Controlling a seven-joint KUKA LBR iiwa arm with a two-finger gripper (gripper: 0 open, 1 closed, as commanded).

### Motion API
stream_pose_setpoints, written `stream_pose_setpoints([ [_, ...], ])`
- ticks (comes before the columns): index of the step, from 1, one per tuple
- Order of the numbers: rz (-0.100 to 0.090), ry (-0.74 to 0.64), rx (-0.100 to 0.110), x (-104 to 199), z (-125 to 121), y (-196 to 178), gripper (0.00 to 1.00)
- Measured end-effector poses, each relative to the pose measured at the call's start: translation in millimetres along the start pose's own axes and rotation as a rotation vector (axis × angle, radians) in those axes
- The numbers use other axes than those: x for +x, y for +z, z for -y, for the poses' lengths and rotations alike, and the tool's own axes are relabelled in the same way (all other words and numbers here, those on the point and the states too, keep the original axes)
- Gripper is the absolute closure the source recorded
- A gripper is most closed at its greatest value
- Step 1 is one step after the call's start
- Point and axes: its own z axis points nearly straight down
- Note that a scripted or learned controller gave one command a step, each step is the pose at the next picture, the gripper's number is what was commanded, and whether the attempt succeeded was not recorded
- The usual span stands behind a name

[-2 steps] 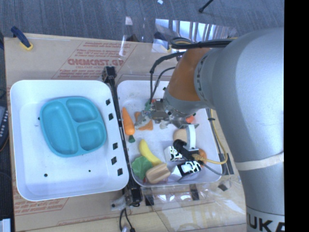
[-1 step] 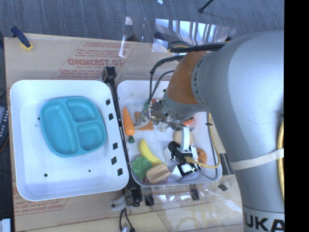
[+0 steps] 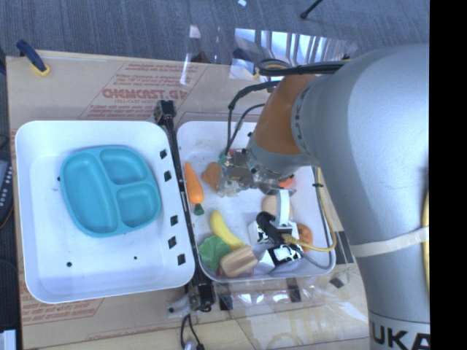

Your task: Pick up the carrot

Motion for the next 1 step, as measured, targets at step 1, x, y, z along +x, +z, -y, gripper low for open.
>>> stream_pose_setpoints([
  [1, 0.0, 0.0, 0.0, 0.0, 0.1, 0.1, 0.0],
])
